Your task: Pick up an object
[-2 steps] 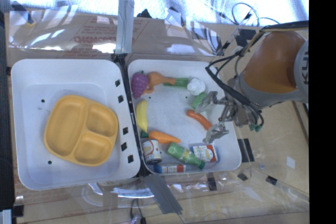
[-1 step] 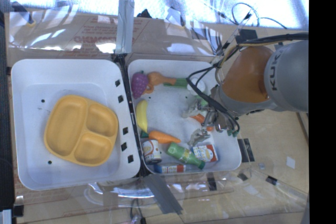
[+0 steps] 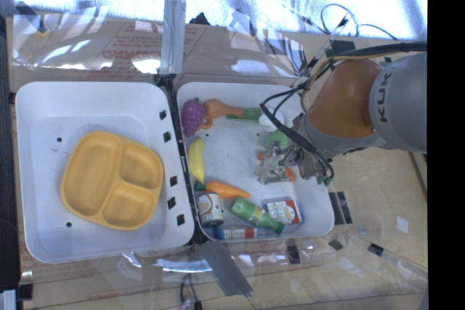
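My gripper [image 3: 273,165] is down inside the right bin [image 3: 312,225], near its right side, with the orange-banded wrist [image 3: 341,102] above it. A small orange piece [image 3: 290,174] lies just right of the gripper and a pale green item [image 3: 277,136] just behind it. Whether either one touches the gripper is unclear. Further left in this bin lie purple grapes [image 3: 192,115], a carrot with a green top [image 3: 225,111], a banana [image 3: 196,160] and a second carrot [image 3: 227,190]. Along the front are a small can [image 3: 211,208], a green bottle [image 3: 256,215], a small carton [image 3: 282,211] and a red-and-white tube [image 3: 236,233].
The left bin [image 3: 33,105] holds a yellow divided plate [image 3: 111,179]. A black divider with clips [image 3: 173,156] runs between the bins. Black cables [image 3: 280,120] loop from the wrist over the right bin's back. Taped cardboard [image 3: 131,47] lies behind the bins.
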Motion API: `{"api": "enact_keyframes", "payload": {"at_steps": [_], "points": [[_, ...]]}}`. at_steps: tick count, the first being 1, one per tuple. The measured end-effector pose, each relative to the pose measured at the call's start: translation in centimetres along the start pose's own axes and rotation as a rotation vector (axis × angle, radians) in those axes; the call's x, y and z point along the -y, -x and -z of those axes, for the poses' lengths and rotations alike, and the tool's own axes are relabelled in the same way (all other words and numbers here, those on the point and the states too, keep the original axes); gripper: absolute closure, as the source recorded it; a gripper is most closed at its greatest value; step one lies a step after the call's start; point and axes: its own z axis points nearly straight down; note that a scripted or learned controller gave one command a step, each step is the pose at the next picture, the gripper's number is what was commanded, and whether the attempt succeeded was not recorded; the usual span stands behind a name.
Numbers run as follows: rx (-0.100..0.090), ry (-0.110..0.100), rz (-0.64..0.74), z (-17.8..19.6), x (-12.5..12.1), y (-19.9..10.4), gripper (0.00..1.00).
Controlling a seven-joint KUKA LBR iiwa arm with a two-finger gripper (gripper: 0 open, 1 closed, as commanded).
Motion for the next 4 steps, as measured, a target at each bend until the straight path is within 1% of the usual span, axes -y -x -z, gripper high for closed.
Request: {"api": "enact_keyframes", "payload": {"at_steps": [1, 2, 3, 4], "points": [[0.004, 0.001, -0.046, 11.3, -5.8, 2.1, 1.0], [-0.01, 0.003, 0.104, 7.3, -4.9, -6.2, 1.0], [-0.001, 0.002, 0.197, 14.2, -7.4, 0.8, 1.0], [-0.01, 0.004, 0.114, 10.7, -10.1, -4.9, 1.0]]}}
